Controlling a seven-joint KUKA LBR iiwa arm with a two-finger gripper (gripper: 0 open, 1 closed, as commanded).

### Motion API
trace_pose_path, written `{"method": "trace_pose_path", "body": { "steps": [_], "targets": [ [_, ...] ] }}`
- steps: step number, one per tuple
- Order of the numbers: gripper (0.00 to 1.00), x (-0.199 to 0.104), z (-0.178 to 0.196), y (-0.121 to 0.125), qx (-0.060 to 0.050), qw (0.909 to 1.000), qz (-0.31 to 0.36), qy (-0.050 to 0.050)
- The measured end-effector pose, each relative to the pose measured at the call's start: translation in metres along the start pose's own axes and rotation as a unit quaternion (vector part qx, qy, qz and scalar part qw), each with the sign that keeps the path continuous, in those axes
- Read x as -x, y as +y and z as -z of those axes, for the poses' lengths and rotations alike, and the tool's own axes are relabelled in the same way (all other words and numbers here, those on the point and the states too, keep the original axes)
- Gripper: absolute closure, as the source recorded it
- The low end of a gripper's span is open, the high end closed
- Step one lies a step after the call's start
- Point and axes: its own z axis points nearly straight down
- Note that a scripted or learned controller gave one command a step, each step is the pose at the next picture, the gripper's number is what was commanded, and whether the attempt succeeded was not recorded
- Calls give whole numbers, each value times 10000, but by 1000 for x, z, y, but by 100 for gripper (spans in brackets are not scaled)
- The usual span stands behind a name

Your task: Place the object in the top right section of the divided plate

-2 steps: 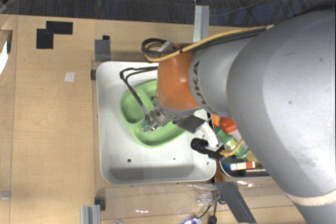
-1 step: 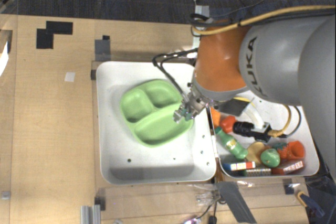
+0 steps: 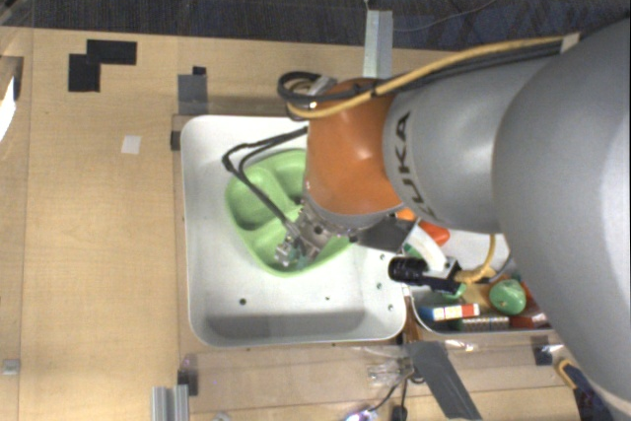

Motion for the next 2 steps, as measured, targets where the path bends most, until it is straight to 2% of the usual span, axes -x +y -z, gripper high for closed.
{"method": "trace_pose_path", "body": {
  "steps": [1,2],
  "targets": [
    [100,43,76,-49,10,9993,373,-15],
    [100,8,-40,-23,78,9991,424,-61]
  ]
}}
